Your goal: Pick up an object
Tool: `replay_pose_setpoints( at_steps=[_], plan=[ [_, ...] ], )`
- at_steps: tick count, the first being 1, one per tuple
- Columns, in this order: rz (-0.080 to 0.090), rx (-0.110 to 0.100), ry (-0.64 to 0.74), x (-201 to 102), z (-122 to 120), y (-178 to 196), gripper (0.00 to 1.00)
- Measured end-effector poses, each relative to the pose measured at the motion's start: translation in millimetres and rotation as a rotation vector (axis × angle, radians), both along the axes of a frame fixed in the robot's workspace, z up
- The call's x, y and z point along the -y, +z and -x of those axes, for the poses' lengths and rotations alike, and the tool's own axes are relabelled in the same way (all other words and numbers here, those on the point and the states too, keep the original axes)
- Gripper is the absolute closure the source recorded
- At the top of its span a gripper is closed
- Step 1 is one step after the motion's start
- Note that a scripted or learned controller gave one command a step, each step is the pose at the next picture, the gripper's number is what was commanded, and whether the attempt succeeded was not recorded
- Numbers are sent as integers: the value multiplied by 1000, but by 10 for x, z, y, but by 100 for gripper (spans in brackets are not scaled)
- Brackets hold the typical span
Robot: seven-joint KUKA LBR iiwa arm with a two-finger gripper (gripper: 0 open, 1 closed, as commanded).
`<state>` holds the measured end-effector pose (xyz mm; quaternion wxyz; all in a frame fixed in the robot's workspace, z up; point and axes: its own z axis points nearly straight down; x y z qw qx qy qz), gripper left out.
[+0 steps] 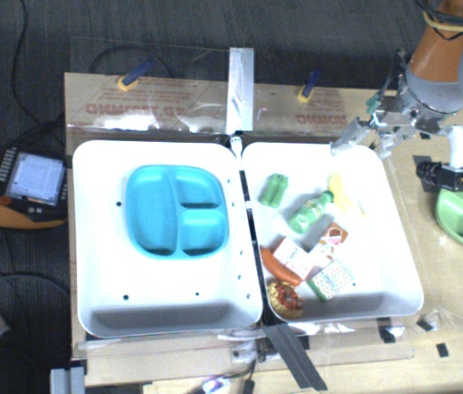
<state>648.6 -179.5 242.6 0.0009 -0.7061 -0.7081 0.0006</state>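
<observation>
The left bin (92, 245) holds a blue divided tray (176, 210), the largest item. The right bin (387, 245) holds a cluster of small items: a green bottle (309, 212) tilted at centre, a green can-like piece (273, 189) toward its upper left, a pale yellow piece (340, 189), an orange carrot-shaped piece (279, 266), small boxes (331, 279) and a dark reddish item (286, 297) at the near wall. The pincer (361, 135) hangs over the right bin's far right corner, above the rim; whether it is released or clenched cannot be told, and nothing shows between its tips.

end effector (361, 135) above right bin (396, 220) far corner | blue tray (177, 209) in left bin (100, 245)
</observation>
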Motion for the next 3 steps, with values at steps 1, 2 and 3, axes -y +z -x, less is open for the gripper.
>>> replay_pose_setpoints(
  at_steps=[1, 2, 3],
  plan=[
    [2, -3, -80, -127, 456, -1244, 0],
    [-18, 11, -140, 116, 70, -1477, 0],
    [-1, -2, -227, -94, 814, -938, 0]
  ],
)
